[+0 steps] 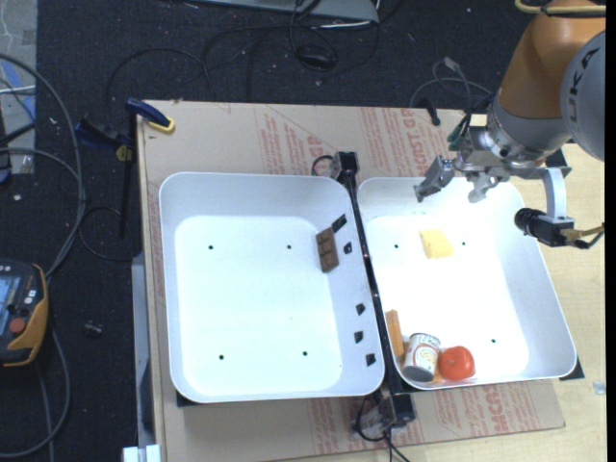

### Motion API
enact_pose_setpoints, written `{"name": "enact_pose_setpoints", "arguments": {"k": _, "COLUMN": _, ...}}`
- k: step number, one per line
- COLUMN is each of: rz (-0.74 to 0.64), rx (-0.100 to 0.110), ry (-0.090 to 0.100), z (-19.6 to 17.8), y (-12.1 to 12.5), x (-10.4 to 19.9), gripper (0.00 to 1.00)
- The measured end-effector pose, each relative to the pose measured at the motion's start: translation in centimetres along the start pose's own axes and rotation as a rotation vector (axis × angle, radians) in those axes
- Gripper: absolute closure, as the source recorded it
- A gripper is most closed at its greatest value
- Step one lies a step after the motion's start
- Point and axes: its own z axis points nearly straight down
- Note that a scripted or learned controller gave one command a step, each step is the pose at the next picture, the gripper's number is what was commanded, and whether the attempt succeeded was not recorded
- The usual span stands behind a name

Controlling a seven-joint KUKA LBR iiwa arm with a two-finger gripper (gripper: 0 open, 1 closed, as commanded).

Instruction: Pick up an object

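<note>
Claw (455, 180) hangs over the upper edge of the right bin (539, 268), in the upper right of the frame, its two fingers spread apart with nothing between them. Nearest object is a small yellow block (438, 244), lying on the bin floor just below the claw in the picture and slightly left of it, apart from it and not touched. Block looks roughly square, so no strong long axis to line the fingers against; any approach angle should probably serve. Judgement: the coming move is a short shift toward the lower part of the frame and a drop onto the block. Other candidates sit crowded in the bin's lower left corner: a small can (421, 354) on its side, a red ball (457, 362) touching or nearly touching it, and an orange stick (394, 332) along the wall beside them. Left bin (192, 258) holds a brown bar (327, 250) near its right wall. Both bins rest on a cardboard sheet (250, 133); dark floor with loose cables (58, 171) beyond, upper left.
</note>
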Motion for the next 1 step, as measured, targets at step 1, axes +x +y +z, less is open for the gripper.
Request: {"name": "enact_pose_setpoints", "arguments": {"k": 1, "rz": 0.002, "rx": 0.006, "ry": 0.001, "z": 9.30, "y": 0.69, "x": -2.48, "gripper": 0.00}}
